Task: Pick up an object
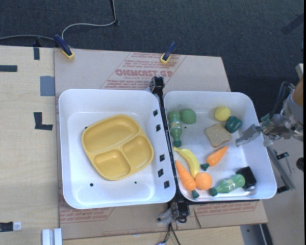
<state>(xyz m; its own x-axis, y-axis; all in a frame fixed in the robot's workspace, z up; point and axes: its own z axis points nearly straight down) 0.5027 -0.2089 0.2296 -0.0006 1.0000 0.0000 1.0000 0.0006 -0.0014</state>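
arm (295, 111): grey metal | orange band above wrist | pincer (246, 135): grey

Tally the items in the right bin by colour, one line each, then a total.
Green: 4 (round vegetable, small bottle, dark piece, lying bottle)
Orange: 3 (carrots, orange)
Yellow: 2 (lemon, banana)
Tan: 1 (bread slice)
Black: 1 (block)
Total: 11
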